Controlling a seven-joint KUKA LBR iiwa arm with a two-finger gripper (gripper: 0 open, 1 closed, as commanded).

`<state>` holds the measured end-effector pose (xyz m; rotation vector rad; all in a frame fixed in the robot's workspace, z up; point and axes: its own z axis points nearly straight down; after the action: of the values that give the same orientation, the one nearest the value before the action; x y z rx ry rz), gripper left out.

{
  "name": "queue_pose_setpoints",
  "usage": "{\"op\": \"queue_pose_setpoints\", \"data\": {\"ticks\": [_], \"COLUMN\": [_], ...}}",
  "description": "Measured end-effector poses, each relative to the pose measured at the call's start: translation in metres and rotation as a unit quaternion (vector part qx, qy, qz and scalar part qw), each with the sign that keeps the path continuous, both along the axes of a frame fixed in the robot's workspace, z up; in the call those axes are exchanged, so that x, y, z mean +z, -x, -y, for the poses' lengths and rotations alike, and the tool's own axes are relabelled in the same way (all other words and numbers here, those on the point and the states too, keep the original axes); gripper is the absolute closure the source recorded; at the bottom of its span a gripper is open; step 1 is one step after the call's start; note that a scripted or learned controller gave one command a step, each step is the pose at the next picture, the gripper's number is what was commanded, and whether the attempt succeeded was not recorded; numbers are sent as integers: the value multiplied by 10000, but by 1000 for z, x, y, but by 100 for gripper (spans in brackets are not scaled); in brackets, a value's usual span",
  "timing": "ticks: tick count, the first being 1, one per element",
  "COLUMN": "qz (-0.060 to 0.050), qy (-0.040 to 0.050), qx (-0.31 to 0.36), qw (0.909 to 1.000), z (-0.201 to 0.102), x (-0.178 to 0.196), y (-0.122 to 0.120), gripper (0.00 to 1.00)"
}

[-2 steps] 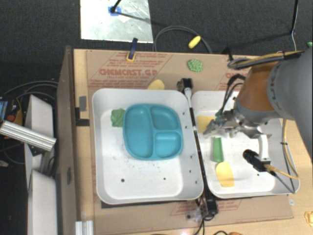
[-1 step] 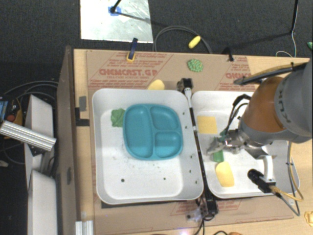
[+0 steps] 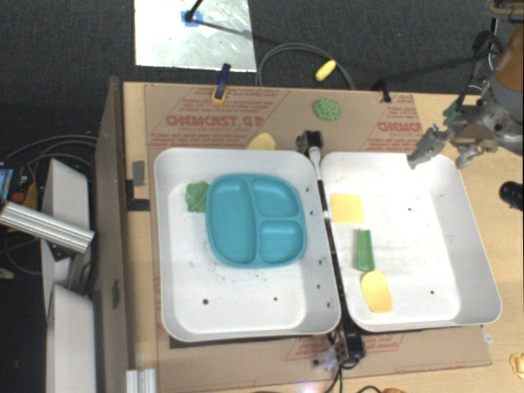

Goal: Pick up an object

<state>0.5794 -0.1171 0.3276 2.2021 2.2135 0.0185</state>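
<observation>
Camera view: yellow square [image 3: 346, 209] well left of claw [image 3: 446, 149]

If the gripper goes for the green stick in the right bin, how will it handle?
The green stick looks small and slim, so probably light. It lies flat beside the yellow lump, so a push may slide it rather than tip it. Stiffness is unclear.

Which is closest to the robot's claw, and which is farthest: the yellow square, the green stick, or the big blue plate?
From the gripper, at the right bin's top right corner:
1. Yellow square, upper left part of the right bin.
2. Green stick, just below the square.
3. Blue plate, over in the left bin.
</observation>
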Motion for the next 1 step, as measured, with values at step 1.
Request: {"op": "queue_pose_setpoints", "data": {"ticks": [1], "qz": [-165], "qy": [-41], "qx": [-22], "qw": [9999], "z": [-16], "x": [-120], "y": [57], "gripper": [0]}}
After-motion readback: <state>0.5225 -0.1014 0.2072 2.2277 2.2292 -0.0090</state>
